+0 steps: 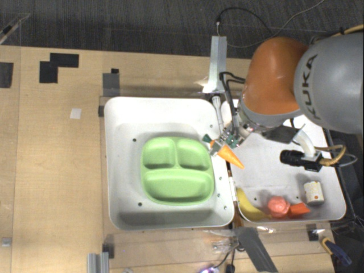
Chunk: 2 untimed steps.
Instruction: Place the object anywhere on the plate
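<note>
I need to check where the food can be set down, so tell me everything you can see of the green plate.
The green plate is light green, smooth and matte, and looks like plastic. It is a rounded rectangle split by raised ridges into three compartments: two small ones on the far side and one wide one on the near side. It lies flat in the left bin, near the middle, with nothing in its compartments. The orange carrot at the gripper sits just beyond its right edge, over the bins' shared wall.
</note>
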Each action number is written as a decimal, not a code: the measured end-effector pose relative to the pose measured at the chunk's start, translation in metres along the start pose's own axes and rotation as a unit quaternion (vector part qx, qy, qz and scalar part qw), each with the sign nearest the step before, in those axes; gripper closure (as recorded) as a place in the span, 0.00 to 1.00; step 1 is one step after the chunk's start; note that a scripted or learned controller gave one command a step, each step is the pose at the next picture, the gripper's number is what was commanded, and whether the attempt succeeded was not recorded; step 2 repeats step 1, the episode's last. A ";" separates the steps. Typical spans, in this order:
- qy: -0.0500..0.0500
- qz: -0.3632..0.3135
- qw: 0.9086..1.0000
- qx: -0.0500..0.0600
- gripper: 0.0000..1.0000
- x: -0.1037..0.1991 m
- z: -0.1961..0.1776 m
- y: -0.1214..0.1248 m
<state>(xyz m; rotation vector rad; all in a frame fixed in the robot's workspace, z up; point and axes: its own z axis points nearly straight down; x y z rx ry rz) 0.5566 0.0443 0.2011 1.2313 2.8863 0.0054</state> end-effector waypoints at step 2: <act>0.000 0.000 1.000 0.000 0.00 0.000 0.000 0.000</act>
